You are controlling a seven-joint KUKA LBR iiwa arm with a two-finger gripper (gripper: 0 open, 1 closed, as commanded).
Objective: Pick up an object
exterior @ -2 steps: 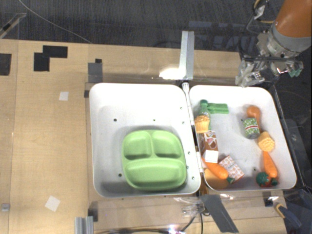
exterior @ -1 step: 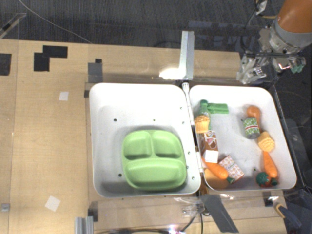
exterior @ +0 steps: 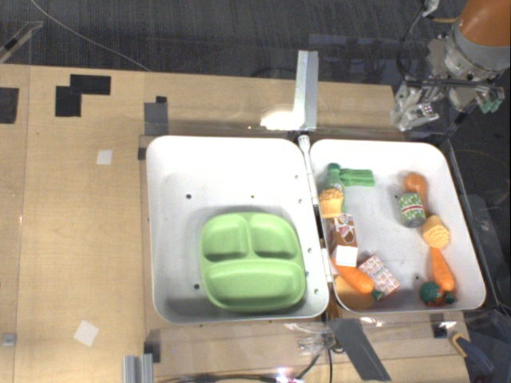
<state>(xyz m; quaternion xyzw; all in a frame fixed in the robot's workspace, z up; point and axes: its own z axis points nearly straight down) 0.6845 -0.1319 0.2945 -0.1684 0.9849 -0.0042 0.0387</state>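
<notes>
My gripper (exterior: 415, 108) hangs above the bench just beyond the far rim of the right bin (exterior: 375, 154), near its back right corner, apart from every object. In the right bin a green toy (exterior: 351, 176) lies at the back left, with a yellow-orange bottle (exterior: 330, 199) and a brown carton (exterior: 344, 230) in front of it along the left wall. An orange carrot (exterior: 354, 279) and a small patterned box (exterior: 381, 277) sit at the front. On the right side lie a green-and-red can (exterior: 412, 209), a yellow piece (exterior: 436, 231) and a second carrot (exterior: 441, 270).
The left bin (exterior: 176, 182) holds a green compartment plate (exterior: 254, 259) toward its front. A metal post (exterior: 306, 90) stands upright behind the seam between the bins. Cables hang around the arm at the top right.
</notes>
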